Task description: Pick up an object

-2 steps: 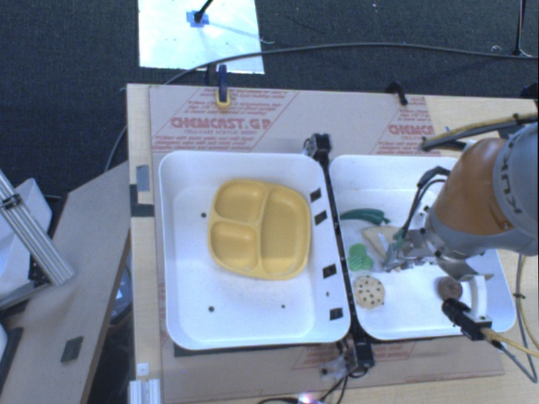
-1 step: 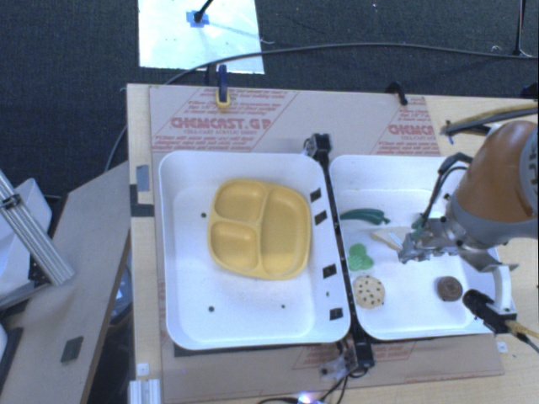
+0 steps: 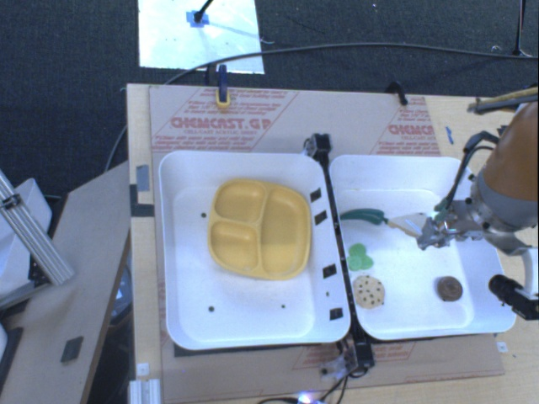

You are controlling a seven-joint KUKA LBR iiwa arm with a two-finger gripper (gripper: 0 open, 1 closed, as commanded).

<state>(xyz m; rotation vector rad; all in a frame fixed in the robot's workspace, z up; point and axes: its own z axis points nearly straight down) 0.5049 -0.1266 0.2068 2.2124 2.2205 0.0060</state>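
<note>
A yellow divided plate lies in the left bin. In the right bin lie a green-handled tool, green piece, pale cookie and brown cookie. The pincer hovers beside the tool; its opening cannot be judged. Nothing looks lifted yet. The desk stands on dark carpet.

In the left bin a yellow divided tray takes the middle, so free floor is only a band around it by the walls. The right bin has more room: its far part is bare, while a green-handled tool, a green piece, a cookie and a brown disc lie well apart.
</note>
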